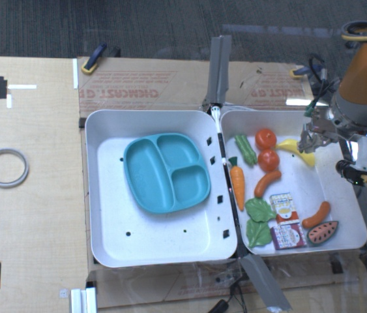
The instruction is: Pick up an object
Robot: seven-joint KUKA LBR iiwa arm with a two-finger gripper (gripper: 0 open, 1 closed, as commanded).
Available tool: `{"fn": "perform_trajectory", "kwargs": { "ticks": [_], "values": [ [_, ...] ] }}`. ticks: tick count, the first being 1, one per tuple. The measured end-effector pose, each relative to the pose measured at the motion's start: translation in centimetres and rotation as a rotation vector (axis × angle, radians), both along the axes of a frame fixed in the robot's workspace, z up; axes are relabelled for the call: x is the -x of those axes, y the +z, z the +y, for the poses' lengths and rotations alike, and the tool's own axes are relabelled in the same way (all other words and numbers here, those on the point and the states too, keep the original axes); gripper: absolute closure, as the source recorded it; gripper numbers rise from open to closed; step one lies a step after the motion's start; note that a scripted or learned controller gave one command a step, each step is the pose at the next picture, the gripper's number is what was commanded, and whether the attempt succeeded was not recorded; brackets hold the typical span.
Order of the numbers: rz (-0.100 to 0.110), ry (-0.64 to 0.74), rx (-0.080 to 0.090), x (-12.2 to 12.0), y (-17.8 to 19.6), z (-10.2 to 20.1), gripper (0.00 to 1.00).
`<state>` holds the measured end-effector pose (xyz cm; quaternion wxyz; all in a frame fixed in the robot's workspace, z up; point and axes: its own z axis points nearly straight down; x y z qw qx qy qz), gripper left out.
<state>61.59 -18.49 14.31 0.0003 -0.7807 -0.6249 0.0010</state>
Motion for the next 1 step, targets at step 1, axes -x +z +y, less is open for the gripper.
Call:
{"fn": "perform_trajectory", "kwargs": {
  "ticks": [1],
  "values": [
    [-0.002,-0.062,0.001,-4.33,6.91,4.39,1.0]
  ]
}}
